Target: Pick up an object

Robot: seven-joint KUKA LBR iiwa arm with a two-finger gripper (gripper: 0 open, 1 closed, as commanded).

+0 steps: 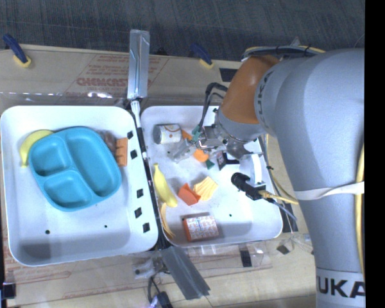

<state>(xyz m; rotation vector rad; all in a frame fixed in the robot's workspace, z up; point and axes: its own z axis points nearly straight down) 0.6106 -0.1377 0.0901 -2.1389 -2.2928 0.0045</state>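
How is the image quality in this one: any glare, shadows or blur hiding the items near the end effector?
Camera view: even lighting; the white right bin is bright but not blown out. Soft shadow falls under the arm onto the bin floor. The end effector area is dark, small and cluttered, so the small items there blur together. The blue tray and the can look reasonably sharp.

Grey arm (321, 140) bends leftward, gripper (208, 147) lowered.
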